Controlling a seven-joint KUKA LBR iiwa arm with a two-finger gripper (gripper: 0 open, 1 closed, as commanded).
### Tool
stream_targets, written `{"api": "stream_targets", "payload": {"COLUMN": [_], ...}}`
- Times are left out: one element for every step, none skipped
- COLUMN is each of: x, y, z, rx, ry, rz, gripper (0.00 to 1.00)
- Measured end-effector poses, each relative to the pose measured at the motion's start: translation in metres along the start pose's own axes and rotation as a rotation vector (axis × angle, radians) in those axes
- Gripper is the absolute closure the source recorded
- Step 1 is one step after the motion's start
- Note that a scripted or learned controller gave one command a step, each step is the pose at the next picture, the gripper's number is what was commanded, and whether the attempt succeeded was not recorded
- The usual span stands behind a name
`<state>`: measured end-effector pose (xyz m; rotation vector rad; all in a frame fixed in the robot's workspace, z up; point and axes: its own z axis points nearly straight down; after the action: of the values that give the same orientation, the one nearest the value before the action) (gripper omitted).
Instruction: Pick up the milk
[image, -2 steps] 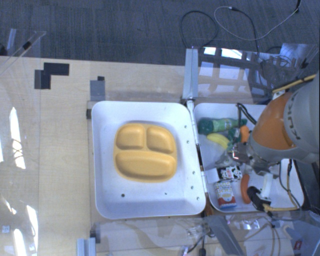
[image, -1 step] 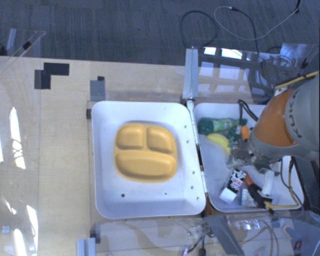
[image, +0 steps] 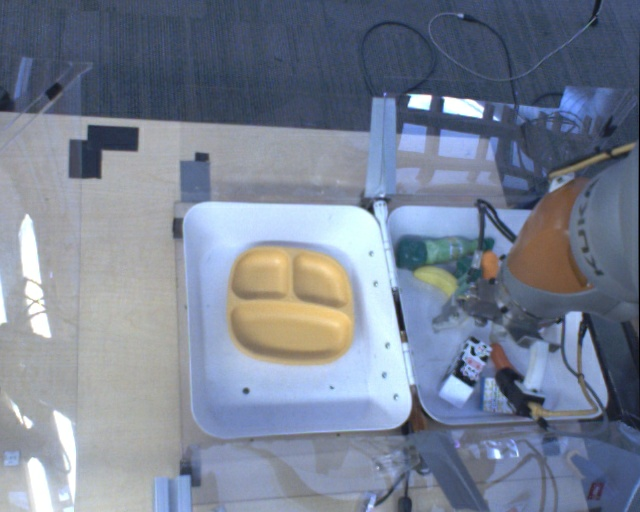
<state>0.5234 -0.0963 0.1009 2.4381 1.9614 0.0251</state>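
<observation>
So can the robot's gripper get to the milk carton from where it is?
Probably yes. The milk carton lies uncovered in the right bin, just below the gripper, with nothing on top.

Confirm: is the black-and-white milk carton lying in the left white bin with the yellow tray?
No, the black-and-white milk carton lies in the right white bin, apart from the yellow three-compartment tray.

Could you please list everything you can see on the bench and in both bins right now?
left bin: one, white, left half of the bench
compartment tray: one, yellow, centre of the left bin
right bin: one, white, beside the left bin
bottle: one, green, lying at the right bin's far end
banana: one, yellow, just below the bottle
milk: one carton, white with black patches, near end of the right bin
arm: one, grey with orange band, over the right bin
gripper: one, metal, above the milk
</observation>
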Motion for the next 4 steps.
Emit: {"api": "stream_targets", "payload": {"x": [-0.029, -0.027, -0.027, -0.042], "y": [-0.026, -0.023, -0.023, -0.024], "z": [0.011, -0.001, 0.0, 0.011], "rx": [0.005, -0.003, -0.002, 0.009], "ry": [-0.002, -0.001, -0.001, 0.0], "rz": [0.012, 0.009, 0.009, -0.059], "gripper": [0.0, 1.0, 0.0, 0.0]}}
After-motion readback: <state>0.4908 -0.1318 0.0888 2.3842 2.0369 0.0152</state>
